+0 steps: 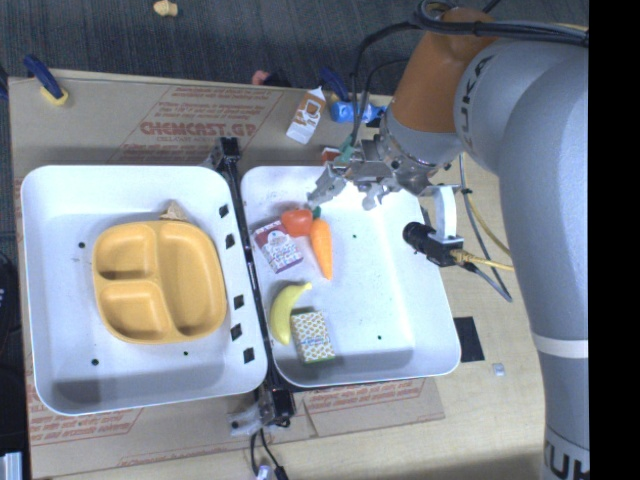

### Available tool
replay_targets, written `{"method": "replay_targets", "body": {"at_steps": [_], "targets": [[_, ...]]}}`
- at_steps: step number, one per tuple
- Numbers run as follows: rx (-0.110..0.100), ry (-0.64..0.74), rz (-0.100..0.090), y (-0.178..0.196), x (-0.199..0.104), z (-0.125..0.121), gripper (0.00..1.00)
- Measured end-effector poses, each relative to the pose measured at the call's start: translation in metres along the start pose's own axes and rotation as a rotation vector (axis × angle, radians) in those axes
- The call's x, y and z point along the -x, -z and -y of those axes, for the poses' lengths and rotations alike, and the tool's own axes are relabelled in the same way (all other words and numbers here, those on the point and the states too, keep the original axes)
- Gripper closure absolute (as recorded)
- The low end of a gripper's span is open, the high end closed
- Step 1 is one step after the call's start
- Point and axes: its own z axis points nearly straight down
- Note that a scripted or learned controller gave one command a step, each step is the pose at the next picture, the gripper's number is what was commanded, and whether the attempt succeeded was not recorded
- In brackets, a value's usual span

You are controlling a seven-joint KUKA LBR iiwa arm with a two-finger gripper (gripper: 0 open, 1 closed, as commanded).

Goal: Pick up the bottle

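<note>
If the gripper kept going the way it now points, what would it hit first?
Probably the tomato beside the carrot: the gripper points down-left toward them in the right bin. Depth is unclear from this view, so it might meet the bin floor first.

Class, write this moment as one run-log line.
gripper: over right bin, top edge | holding: nothing seen | carrot, banana, carton: in right bin | yellow tray: left bin

Grey arm (540, 168), orange band (435, 78), black cables (400, 33)
</note>
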Motion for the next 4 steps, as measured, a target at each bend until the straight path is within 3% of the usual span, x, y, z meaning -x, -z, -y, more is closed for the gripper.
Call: {"method": "replay_targets", "body": {"at_steps": [1,2,3,4], "targets": [[-0.002,0.005,-0.001,0.010,-0.001,0.000,1.00],[-0.002,-0.430,-0.002,-0.052,-0.022,0.038,1.00],[-0.003,-0.533,-0.001,-0.024,-0.031,0.097,1.00],[-0.002,-0.298,-0.002,-0.012,-0.014,0.144,1.00]]}}
